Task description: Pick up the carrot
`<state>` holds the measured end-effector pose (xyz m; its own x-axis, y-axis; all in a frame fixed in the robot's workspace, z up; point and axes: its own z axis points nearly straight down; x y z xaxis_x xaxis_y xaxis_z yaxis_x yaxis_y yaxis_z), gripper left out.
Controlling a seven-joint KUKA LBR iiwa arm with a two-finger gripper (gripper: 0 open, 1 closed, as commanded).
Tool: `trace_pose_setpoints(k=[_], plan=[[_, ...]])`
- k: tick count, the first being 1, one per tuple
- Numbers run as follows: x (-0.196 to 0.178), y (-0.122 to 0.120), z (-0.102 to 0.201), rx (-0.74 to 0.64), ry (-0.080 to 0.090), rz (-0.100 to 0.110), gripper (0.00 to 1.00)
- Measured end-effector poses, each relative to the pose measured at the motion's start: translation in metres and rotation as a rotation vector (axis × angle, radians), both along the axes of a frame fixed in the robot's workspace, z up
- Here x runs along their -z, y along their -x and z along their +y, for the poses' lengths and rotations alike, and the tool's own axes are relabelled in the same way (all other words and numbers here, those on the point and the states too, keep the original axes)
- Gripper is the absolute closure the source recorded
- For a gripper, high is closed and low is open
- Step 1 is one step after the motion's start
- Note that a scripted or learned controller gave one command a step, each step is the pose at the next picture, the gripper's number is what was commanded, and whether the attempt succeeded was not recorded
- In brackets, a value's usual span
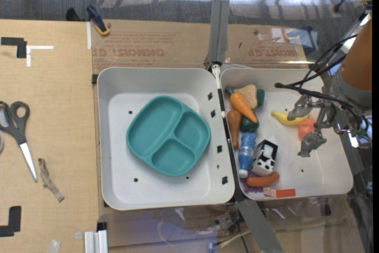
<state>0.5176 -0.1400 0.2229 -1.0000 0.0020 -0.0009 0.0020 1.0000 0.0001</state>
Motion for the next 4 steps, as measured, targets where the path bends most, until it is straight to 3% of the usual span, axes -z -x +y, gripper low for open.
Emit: trace_pose_setpoints(k=[1, 2, 3, 4], plan=[[0.103, -0.03, 0.028, -0.105, 0.006, -0.015, 0.0], [0.116, -0.091, 0.04, 0.095, 0.004, -0.019, 0.0], [0.116, -0.095, 0.033, 0.476, 0.002, -0.02, 0.0], [0.119, -0.129, 0.038, 0.368, 0.005, 0.013, 0.0]])
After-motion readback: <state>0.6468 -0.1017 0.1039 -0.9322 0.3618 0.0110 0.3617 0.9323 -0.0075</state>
